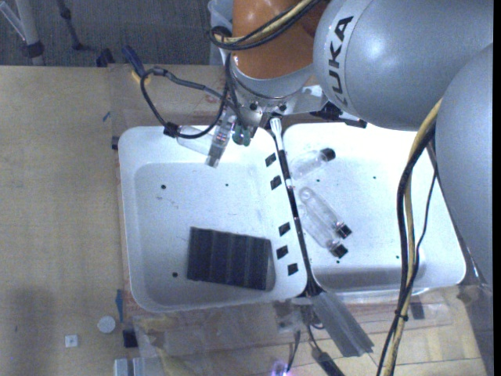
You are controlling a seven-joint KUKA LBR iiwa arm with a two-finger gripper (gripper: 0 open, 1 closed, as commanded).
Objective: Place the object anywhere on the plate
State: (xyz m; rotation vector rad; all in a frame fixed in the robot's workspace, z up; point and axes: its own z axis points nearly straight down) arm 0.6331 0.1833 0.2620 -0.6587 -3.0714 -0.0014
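A dark ribbed rectangular plate (pixel 228 258) lies flat in the front part of the left bin (pixel 156 210). In the right bin (pixel 407 210) lie clear plastic tubes with black caps: one (pixel 313 162) near the back and a longer one (pixel 318 216) along the divider. My gripper (pixel 229 137) hangs under the orange wrist band over the back rim of the left bin, far behind the plate and left of the tubes. I cannot make out anything held in it.
Black cables loop from the wrist over the left bin's back rim (pixel 168 130). Black tape marks (pixel 282 229) run along the divider between the bins. The grey arm covers the upper right. Wooden bench (pixel 55 210) lies to the left, with small bits near its front (pixel 105 324).
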